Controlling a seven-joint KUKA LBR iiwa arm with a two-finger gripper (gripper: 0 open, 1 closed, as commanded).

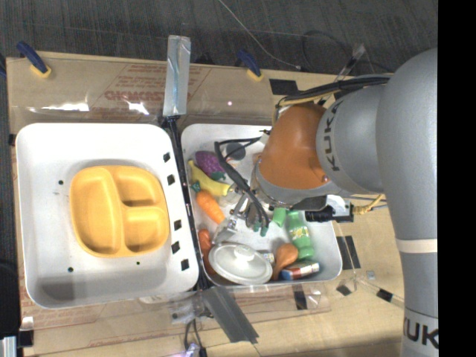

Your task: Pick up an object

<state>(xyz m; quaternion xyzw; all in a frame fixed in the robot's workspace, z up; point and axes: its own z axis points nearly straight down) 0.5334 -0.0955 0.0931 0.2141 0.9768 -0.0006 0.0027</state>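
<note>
My gripper hangs low in the right bin, just under the orange wrist band, amid a crowd of toy foods. Around it lie a purple eggplant, a yellow banana, an orange carrot, a green bottle, a brown drumstick-like piece and a white round bowl. The gripper sits just above the bowl's rim and right of the carrot. The arm hides much of the bin's right half.
The left bin holds a yellow divided tray. A small red and blue item lies by the right bin's near wall. A dark divider with clips runs between the bins. Blue clamps sit on the cardboard behind.
</note>
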